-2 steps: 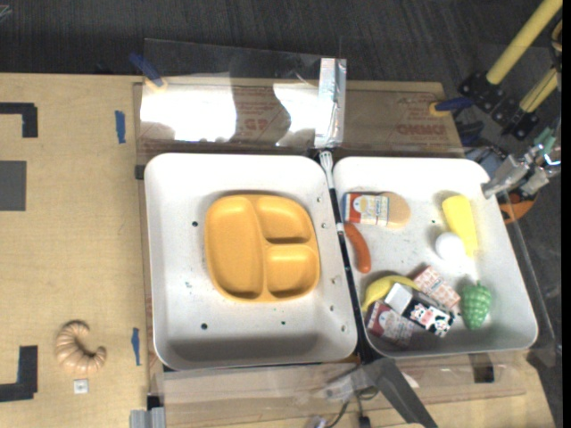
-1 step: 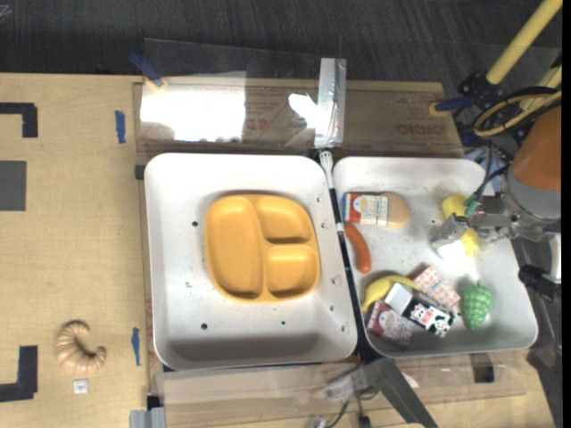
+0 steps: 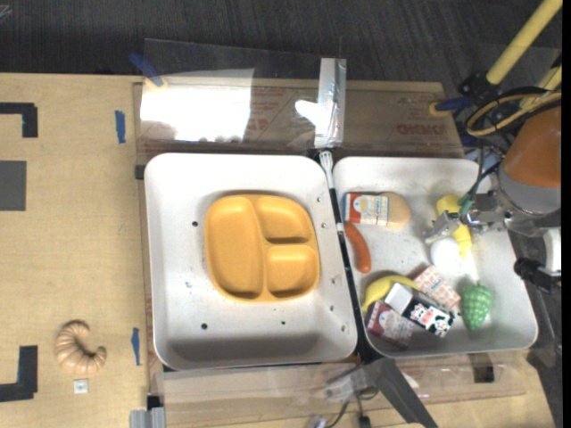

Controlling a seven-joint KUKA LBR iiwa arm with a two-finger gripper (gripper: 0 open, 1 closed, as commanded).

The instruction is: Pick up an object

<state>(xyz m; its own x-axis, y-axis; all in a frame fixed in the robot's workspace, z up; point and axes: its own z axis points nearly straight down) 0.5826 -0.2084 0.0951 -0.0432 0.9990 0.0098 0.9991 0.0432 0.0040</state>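
Observation:
The right bin (image 3: 508,333) holds several small things. A milk-style carton with a tan roll (image 3: 376,209) lies at its upper left, and a red sausage (image 3: 359,247) lies below that. Along the front are a yellow banana (image 3: 384,287), a cow-patterned box (image 3: 429,317), a pink packet (image 3: 436,285) and a green grape bunch (image 3: 478,304). A white egg (image 3: 443,253) rests mid-bin. My gripper (image 3: 459,222) is low over the bin's upper right, right above a yellow piece (image 3: 450,206) and just above the egg. The yellow piece is partly hidden by it.
The left bin (image 3: 169,239) holds a yellow divided plate (image 3: 261,244). A croissant (image 3: 80,346) lies on the bench at the far left. A clear plastic sheet (image 3: 232,105) stands behind the bins. Cables and a yellow pole (image 3: 526,34) sit at the back right.

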